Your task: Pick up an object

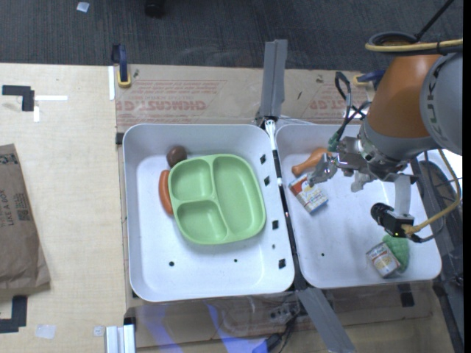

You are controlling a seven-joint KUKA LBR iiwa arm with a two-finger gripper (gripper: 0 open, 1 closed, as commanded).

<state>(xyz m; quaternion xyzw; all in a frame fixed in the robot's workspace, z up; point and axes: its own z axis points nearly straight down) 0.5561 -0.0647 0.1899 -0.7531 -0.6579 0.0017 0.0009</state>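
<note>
Gripper (pixel 321 173) at the upper left of the right bin (pixel 346 263), just above a small carton (pixel 310 196) beside a carrot (pixel 308 160); jaw state cannot be told. Green tray (pixel 217 197) lies in the left bin (pixel 147 256).

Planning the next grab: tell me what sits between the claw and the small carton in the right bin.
Nothing visible does. The claw hangs directly over the small carton in the right bin; the carrot lies just beside them, not between.
</note>
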